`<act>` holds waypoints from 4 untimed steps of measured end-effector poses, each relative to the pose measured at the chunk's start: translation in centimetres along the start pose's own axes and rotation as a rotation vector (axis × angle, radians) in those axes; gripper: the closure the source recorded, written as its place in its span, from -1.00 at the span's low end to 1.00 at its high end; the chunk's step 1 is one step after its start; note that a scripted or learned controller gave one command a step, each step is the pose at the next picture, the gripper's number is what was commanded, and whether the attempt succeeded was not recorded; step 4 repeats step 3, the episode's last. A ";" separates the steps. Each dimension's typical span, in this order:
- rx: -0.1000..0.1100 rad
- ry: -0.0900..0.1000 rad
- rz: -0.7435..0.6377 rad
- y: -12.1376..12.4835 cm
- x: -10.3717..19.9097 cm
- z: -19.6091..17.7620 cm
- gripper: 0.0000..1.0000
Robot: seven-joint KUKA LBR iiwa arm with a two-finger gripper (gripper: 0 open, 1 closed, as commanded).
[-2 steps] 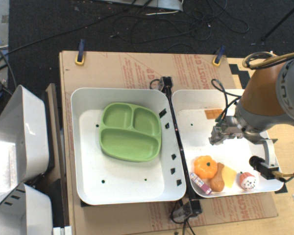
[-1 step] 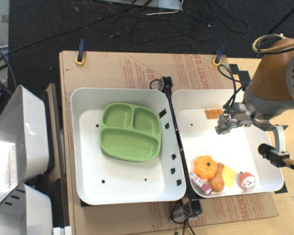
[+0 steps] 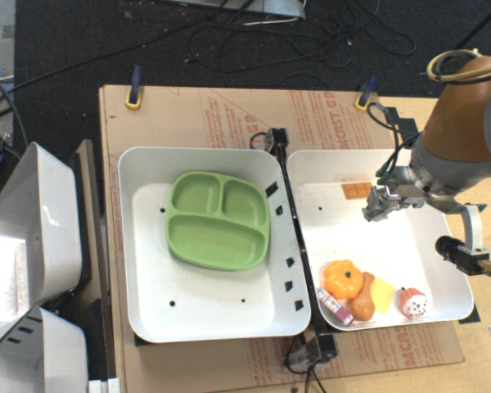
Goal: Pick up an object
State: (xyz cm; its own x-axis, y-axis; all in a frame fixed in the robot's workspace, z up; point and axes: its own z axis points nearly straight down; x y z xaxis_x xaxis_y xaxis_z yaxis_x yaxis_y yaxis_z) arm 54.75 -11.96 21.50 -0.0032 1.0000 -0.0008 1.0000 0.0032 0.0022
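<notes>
- Nearest to the camera lies the small group of toys at the front edge of the right bin (image 3: 442, 244): an orange pumpkin (image 3: 343, 277), a brown drumstick-shaped piece (image 3: 363, 300), a yellow piece (image 3: 382, 294), a small pink and purple item (image 3: 334, 304) and a white and red speckled toy (image 3: 413, 302)
- From there I go to the gripper (image 3: 377, 205), which hangs over the back part of the right bin, close to a flat orange card (image 3: 356, 190); from this view I cannot tell how it is set, and I see no object in it
- Behind the gripper comes the grey wrist and then the orange band of the arm (image 3: 462, 129), which reaches in from the right side
- Well apart from the gripper, the toys rest on the floor of the bin, so in my judgement none of them is lifted and the picking is not yet done
- As I judge it, the whole grasp is left: to come over one toy, go down, close on it and lift
- Further out, the left bin (image 3: 139, 244) carries a green divided plate (image 3: 219, 221), which lies flat and apart from the arm
- Both bins stand side by side on a brown board (image 3: 229, 113), with two clamps at its back edge
</notes>
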 end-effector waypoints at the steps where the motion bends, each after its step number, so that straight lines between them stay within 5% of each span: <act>1: 0.000 0.002 -0.005 0.7 5.3 -1.3 1.00; 3: 0.000 0.002 -0.005 2.0 15.8 -2.4 1.00; 4: 0.000 0.002 -0.005 2.0 15.8 -2.4 1.00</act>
